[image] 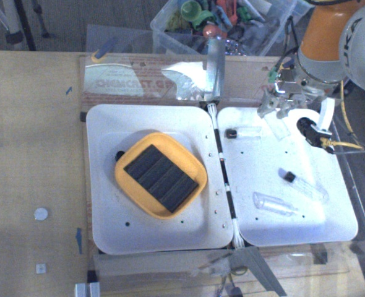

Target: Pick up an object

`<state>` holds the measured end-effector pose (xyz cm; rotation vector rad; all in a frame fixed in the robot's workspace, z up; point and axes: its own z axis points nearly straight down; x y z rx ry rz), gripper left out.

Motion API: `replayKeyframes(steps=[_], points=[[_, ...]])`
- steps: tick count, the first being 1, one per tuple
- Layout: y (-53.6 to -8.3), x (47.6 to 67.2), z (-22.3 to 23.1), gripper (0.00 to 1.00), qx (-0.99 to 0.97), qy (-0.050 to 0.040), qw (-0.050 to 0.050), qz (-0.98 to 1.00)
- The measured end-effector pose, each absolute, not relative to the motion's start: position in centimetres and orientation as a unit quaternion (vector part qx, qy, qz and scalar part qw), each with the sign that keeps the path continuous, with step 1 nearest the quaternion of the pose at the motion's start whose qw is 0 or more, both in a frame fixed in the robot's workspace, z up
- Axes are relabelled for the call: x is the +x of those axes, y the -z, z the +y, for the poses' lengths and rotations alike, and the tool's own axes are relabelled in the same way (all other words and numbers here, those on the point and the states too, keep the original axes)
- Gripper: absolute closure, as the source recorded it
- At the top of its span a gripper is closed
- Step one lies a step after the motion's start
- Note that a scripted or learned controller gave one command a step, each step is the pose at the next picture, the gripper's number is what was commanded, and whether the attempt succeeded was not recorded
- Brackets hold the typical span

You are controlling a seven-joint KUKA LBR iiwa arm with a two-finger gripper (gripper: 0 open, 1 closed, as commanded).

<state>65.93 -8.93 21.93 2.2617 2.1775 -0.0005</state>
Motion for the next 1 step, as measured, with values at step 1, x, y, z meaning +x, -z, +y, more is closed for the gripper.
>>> replayKeyframes(steps=[1], points=[[-21.46,66.71,-4.81,1.0,0.755,-0.0002,0.002,0.656]])
